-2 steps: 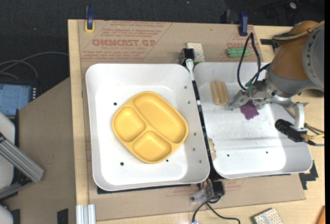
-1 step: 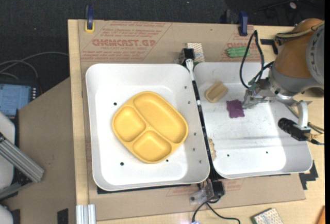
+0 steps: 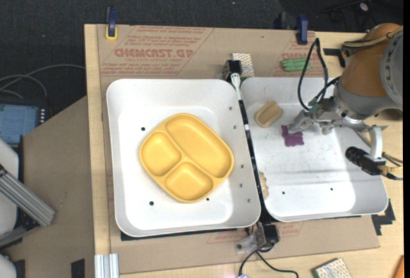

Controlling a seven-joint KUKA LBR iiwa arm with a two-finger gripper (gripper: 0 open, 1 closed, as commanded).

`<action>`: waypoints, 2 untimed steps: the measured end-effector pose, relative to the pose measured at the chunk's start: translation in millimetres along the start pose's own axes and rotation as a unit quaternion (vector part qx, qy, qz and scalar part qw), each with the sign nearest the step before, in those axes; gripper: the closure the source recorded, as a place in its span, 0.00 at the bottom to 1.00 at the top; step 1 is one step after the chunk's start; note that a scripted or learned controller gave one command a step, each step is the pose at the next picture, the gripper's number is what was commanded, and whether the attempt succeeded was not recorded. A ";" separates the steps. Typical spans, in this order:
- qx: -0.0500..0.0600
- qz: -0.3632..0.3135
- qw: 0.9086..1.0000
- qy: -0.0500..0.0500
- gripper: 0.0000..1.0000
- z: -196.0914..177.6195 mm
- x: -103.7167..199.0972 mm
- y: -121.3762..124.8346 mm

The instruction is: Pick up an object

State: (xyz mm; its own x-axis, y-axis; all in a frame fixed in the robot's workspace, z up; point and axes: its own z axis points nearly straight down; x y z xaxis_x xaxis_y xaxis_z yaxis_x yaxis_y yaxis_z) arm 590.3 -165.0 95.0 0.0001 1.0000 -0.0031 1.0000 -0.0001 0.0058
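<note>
Dark carpet surrounds the bench (image 3: 160,52); left bin (image 3: 122,161) has a yellow divided plate (image 3: 186,156). My gripper (image 3: 306,124) hangs over the right bin (image 3: 320,193), just beside a purple toy (image 3: 293,136) and a tan block (image 3: 268,114). Can't tell if it's open or closed.

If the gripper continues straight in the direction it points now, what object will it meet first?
Probably the purple object, which lies just ahead of the gripper in the right bin. Depth is unclear; the tan block sits farther away.

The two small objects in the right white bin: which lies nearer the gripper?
The small purple object, right beside the gripper; the tan oblong block lies farther left, nearer the bins' divider.
</note>
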 end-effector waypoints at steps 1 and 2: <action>0.005 -0.001 1.000 0.003 0.00 10.9 29.8 -15.1; 0.002 0.000 1.000 0.002 1.00 -0.4 27.8 -13.7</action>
State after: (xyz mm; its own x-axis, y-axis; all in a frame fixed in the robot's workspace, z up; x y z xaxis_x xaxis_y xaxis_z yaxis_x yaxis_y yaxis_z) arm 576.6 -137.2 95.2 0.0001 1.0000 0.0000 1.0000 -0.0001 0.0010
